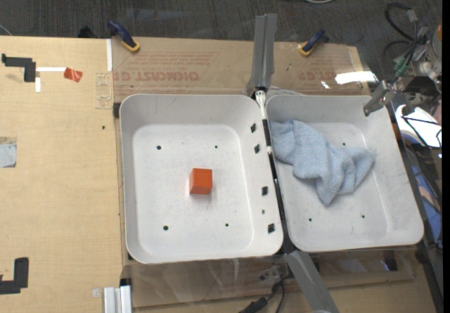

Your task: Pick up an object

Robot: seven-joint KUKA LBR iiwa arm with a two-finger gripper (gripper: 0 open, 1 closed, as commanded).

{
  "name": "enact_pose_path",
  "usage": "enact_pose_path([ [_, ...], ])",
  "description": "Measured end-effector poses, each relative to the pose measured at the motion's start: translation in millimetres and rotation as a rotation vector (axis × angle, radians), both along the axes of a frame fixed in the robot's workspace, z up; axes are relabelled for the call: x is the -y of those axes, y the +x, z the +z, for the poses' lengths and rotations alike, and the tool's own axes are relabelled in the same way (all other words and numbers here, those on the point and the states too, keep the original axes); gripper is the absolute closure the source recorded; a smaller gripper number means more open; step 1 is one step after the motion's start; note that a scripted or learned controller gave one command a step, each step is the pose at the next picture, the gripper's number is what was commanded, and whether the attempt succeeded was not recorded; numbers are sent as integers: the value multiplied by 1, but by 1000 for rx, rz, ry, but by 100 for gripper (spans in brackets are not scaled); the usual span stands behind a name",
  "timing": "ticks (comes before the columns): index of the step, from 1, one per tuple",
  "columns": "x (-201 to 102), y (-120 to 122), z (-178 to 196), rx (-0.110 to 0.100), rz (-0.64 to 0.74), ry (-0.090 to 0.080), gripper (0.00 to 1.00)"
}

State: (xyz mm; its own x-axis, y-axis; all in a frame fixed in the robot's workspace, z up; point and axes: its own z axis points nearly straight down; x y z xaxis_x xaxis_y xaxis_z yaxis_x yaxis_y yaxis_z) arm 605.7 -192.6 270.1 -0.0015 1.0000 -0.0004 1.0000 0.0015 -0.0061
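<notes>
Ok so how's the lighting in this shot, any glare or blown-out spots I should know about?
In the camera view the light is even and soft: the orange block in the left bin casts only a faint shadow, and the blue cloth shows gentle fold shading. Glare blows out a patch on the cardboard at upper right, and the right bin's rim is washed out nearby. Focus looks sharp throughout.

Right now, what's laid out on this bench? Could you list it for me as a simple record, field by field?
left bin: white, shallow, holds one orange block near its middle
right bin: white, shallow, holds a crumpled light blue cloth in its upper left part
block and cloth: apart, in separate bins
divider: the bins sit side by side, rims meeting along the centre
bench surface: light wood to the left of the bins
clamps: two at the back edge, blue and yellow
</notes>
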Motion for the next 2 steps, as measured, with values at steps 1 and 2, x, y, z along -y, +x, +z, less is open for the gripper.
enact_pose_path([
  [1,27,-4,-88,1,243,2,0],
  [2,29,-21,-179,6,492,4,0],
])
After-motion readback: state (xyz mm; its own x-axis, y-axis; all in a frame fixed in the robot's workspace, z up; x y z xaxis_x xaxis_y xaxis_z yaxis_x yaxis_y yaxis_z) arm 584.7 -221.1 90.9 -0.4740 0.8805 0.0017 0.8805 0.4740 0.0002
